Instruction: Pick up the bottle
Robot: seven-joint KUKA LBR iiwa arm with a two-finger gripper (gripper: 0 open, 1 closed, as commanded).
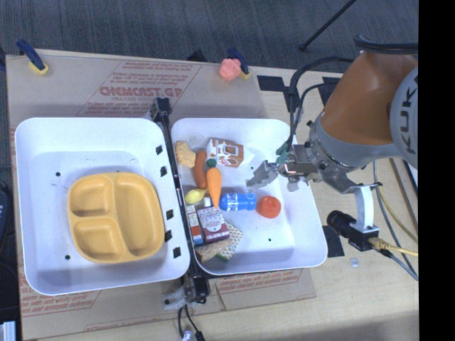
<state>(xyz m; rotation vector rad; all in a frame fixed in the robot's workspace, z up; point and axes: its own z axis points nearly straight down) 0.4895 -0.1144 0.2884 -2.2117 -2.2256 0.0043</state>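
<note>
Blue bottle (237,202), one, lies beside one tomato (268,207); two carrots (213,180); pincer (261,178) above, state unclear.

We see two white bins (28,190), the left one bearing a yellow divided tray (114,215), on brown cardboard (142,84) printed with red lettering. In the right bin we note a blue bottle (238,202) with a white cap end, an orange carrot (213,183) with a green top, a red-orange round fruit (269,207), and a red-and-white patterned carton (212,226). The arm (370,98) shows orange above grey, and a pink lump (230,69) sits by a blue-and-yellow clamp (31,57).
</note>
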